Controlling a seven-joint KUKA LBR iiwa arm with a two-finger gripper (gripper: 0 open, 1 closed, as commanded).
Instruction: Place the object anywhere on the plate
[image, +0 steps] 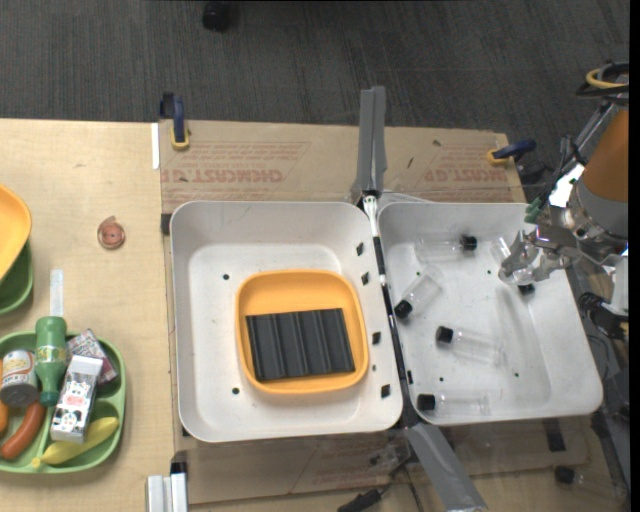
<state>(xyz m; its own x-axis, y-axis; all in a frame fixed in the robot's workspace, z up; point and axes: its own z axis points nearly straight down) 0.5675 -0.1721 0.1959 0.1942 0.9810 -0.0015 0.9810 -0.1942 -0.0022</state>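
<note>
An orange plate (300, 290) sits in the left bin (200, 300) with a dark grey ribbed slab (299, 343) lying on it. Several clear vials with black caps lie in the right bin (560, 390): one at the back (445, 243), one near the divider (418, 296), one in the middle (470, 346) and one at the front edge (455, 404). My gripper (521, 268) hangs low over the right bin's back right part, apart from these vials. A small black spot (525, 288) sits just below it; I cannot tell if it is a cap.
A grey metal post (371, 140) rises behind the seam between the bins. Left of the bins, on the wooden bench, stand a green tray (105, 425) of toy food, a yellow bowl (10, 235) and a small pink disc (111, 233). Clamps hold the cardboard at the back.
</note>
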